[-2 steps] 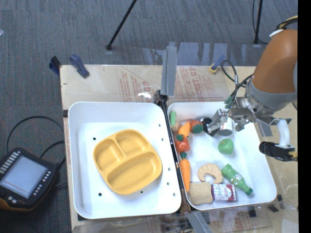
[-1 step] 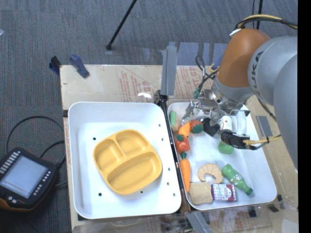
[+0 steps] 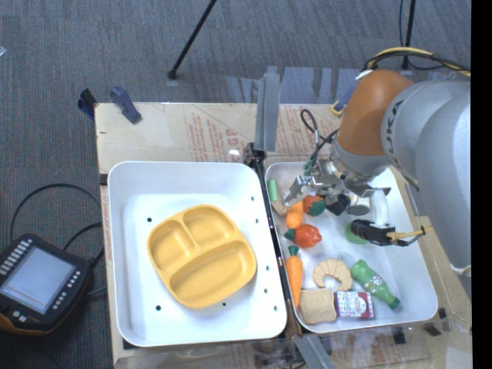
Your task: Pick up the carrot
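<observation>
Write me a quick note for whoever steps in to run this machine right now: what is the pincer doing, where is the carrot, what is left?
Pincer: low over the upper left of the right bin, among the toy foods near an orange fruit and a tomato. Whether it is open or shut cannot be seen.
Carrot: lying lengthwise along the right bin's left wall, below the tomato, beside a croissant. The pincer is not on it.
Left bin: holds a yellow divided plate.
Done: nothing yet.
Left: move to the carrot, grip, lift.

Carrot (image 3: 295,277) in right bin (image 3: 415,271), claw (image 3: 314,193) above it, yellow plate (image 3: 201,255) in left bin (image 3: 127,237)
</observation>
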You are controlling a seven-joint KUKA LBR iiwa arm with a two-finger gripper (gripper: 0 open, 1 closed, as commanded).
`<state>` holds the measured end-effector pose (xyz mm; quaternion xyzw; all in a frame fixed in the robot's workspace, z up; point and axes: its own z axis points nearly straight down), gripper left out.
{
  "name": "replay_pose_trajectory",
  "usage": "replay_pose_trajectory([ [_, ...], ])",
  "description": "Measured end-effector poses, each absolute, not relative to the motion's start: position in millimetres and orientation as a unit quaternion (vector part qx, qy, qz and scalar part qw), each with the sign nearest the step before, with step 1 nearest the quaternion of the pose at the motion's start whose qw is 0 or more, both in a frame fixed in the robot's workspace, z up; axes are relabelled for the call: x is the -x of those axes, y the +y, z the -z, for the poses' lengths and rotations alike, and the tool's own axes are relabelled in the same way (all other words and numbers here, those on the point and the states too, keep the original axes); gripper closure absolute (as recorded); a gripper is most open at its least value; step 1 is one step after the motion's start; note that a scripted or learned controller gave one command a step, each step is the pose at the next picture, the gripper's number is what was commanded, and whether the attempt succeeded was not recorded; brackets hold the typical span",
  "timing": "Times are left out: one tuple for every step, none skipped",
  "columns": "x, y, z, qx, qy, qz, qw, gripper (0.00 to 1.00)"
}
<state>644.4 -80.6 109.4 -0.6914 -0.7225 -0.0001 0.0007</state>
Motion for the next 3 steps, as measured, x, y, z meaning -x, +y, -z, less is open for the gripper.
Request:
replay_pose_trajectory([
  [-617.0, -135, -97, 0.688, -0.726, -0.0009, 0.001, 0.0],
  [-617.0, -134, -106, 0.689, -0.725, -0.0002, 0.003, 1.0],
  [-616.1, -85, -211, 0.651, -0.759, 0.0029, -0.003, 1.0],
])
